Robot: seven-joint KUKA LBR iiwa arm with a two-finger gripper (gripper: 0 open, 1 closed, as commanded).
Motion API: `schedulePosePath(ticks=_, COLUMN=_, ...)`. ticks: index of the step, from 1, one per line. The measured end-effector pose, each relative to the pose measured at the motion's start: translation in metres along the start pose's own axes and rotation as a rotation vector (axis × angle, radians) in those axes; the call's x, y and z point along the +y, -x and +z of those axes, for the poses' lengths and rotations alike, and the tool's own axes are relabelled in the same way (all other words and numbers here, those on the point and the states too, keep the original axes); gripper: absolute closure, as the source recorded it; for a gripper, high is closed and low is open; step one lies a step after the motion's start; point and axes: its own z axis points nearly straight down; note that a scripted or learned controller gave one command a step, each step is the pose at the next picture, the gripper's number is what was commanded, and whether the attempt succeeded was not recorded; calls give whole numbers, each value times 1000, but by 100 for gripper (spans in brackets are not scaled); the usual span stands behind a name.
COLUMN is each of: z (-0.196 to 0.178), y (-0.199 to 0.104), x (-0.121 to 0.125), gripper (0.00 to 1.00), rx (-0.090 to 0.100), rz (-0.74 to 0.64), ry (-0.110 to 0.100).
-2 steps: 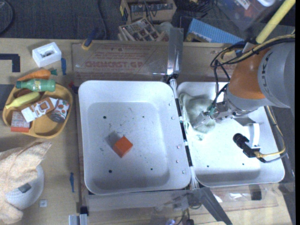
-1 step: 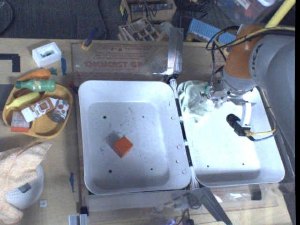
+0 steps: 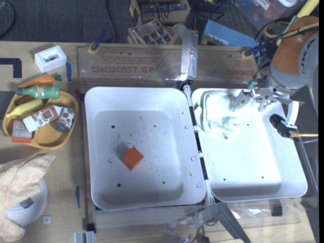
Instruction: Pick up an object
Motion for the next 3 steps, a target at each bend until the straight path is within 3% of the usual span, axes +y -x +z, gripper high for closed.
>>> schedulePosePath(ticks=1, z=-12, y=-39, x=-27, gripper=0, rx=3, rz=-20, ry=-4)
schedulePosePath(ticks=2, z=-25, y=2, x=0, gripper=0, rx=0, rz=-27, ry=0)
schedulePosePath(ticks=3, z=33, y=-78, x=-52, gripper=0, rx=2, rz=-75, ry=9)
